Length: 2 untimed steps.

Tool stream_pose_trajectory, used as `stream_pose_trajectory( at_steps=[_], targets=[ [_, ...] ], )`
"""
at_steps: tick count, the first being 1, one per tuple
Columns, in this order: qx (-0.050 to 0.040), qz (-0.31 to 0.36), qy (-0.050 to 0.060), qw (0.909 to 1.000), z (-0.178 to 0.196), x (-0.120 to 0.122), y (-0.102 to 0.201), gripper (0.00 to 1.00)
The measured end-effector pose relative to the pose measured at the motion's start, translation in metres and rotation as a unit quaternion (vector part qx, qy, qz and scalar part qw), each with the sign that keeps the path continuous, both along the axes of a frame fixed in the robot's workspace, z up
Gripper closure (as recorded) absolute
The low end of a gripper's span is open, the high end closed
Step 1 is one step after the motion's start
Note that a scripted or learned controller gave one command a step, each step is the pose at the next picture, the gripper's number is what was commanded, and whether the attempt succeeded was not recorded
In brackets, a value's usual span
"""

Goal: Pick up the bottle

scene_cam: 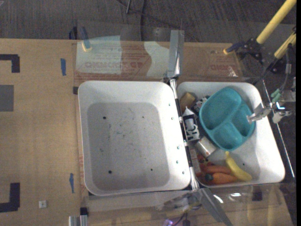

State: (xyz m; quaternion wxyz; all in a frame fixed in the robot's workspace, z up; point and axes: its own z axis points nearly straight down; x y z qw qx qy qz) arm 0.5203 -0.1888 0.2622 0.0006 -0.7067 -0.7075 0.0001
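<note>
The bottle is small and white with a black label. It lies against the left wall of the right bin, just left of a teal divided plate. My gripper reaches in from the right and hangs over the plate's right rim. It is well to the right of the bottle and nothing shows in it. The plate hides part of the clutter around the bottle.
In the right bin, a banana, carrots, a metal can and a tan block crowd the bottle. The left bin sits beside it across a narrow divider. Yellow poles stand at the far right.
</note>
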Motion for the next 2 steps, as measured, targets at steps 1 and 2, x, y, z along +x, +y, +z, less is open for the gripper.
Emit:
stream_pose_trajectory(
  at_steps=[1, 2],
  targets=[
    [-0.0015, -0.071, -0.002, 0.9975, -0.014, 0.061, -0.034, 0.0],
    [-0.0002, -0.09, 0.001, 0.996, -0.079, 0.059, 0.06, 0.0]
  ],
)
